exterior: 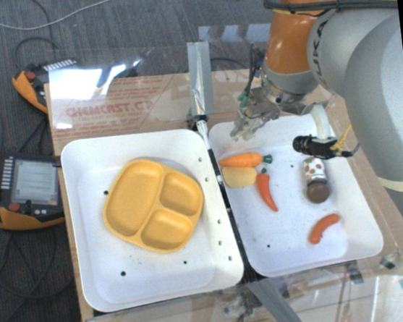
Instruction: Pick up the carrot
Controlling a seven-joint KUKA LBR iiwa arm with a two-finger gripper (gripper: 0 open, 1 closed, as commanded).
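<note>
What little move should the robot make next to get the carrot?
Probably lower the hand slightly toward the bench's front edge: it hangs over the back of the right white bin, just behind the orange carrot with green top, which lies flat on the bin's floor beside a pale yellow potato-shaped piece.

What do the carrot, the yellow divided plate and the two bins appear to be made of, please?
Carrot: likely moulded plastic toy food; even orange colour, smooth skin, stubby green top.
Yellow divided plate: probably matte plastic; one uniform colour, soft rounded compartments.
Bins: seemingly thin white plastic, slightly glossy, with rounded corners.
</note>
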